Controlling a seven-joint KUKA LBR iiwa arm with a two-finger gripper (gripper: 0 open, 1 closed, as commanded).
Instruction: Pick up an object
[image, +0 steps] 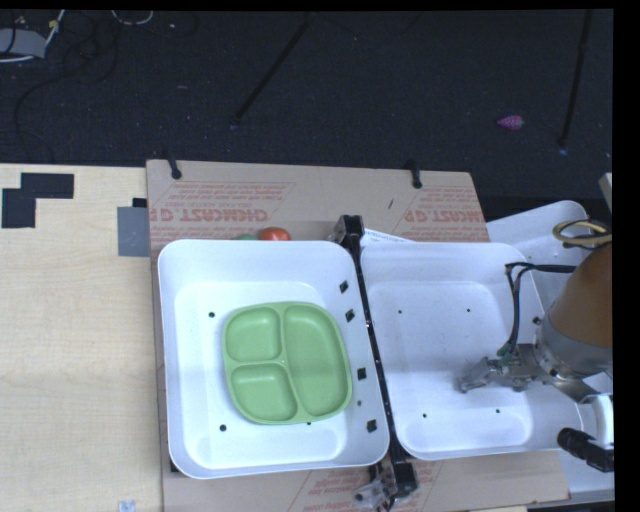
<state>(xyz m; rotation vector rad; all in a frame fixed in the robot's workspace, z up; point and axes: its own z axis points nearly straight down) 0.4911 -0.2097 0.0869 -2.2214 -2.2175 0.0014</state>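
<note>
While the arm (585, 320) reaches in from the right, I see its jaws (478, 378) low over the floor of the right bin (440, 300), near that bin's right side. Whether they stand apart or together I cannot tell from this slant; nothing shows between them.

The task's likeliest object, a green plate (287, 361) with three compartments, lies flat in the middle of the left bin (190, 300), well apart from the jaws. Both bins are shallow and white, set side by side with a black strip (366, 350) along the seam where they meet. Just behind the left bin's far rim, a small red thing (274, 235) and a sliver of green beside it peek out; I cannot tell what they are.

Under the bins lies a sheet of brown cardboard (300, 205) printed with red lettering, seen upside down. It rests on a pale wood desk (70, 350), which carries a few dark rectangular marks (40, 195) at its far left. Beyond the desk, the floor (350, 80) is dark, crossed by cables, with a small purple spot (511, 122) at upper right.
</note>
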